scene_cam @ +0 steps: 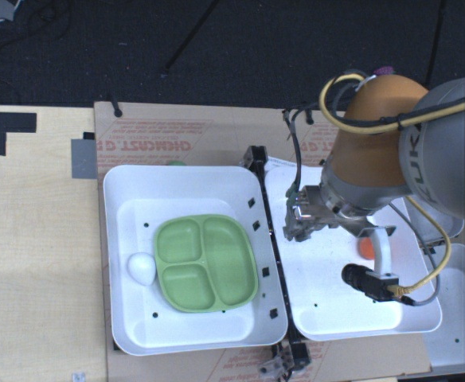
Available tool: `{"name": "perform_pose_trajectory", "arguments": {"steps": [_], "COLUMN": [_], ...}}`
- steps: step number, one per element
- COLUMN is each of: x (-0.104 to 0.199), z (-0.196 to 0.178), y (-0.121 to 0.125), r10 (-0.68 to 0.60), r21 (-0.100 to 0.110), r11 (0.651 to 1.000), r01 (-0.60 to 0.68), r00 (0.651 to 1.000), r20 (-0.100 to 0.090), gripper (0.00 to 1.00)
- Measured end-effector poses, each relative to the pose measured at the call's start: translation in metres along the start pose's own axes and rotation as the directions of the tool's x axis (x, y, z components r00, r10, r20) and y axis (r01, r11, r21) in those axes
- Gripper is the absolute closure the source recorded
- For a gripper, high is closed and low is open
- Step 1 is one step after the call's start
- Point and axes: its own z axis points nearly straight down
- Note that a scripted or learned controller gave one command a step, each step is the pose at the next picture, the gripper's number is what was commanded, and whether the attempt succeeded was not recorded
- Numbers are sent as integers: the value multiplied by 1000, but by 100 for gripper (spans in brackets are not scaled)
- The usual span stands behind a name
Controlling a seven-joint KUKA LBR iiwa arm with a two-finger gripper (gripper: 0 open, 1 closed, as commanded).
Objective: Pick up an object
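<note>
Left bin holds green plate touching white egg; right bin, orange piece.

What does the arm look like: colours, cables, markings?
Grey arm with dark lettering on its casing, partly cut off. A rounded orange band sits above the wrist. A yellow cable loops over it, with thin black cables alongside. The gripper is bare silver metal.

Pale wood bench bears cardboard sheet; left bin, right bin side by side on sheet.
</note>
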Motion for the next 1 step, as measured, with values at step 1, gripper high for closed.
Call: {"name": "perform_pose_trajectory", "arguments": {"steps": [1], "x": [55], "z": [-1], "y": [-10], "r10": [0], "r21": [2], "r11": [1000], "r01": [0], "r00": [1000], "r20": [0], "gripper": [100]}}
